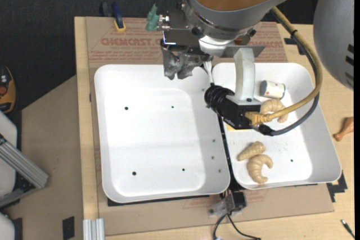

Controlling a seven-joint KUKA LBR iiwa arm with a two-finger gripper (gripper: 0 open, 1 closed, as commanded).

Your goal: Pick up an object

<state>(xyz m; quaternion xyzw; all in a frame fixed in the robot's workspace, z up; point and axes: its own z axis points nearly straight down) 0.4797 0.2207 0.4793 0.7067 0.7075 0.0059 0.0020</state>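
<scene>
Overhead, the gripper [179,66] hangs at the left bin's [112,137] far edge, its state unclear; red "CHEMCAST" lettering [125,41] marks the board [90,31] behind.

Croissants [256,161] in right bin [306,171]; cup [271,88] behind.

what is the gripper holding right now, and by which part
Nothing that can be seen. The gripper hangs over the back edge of the left bin, with no object between its fingers.
</scene>
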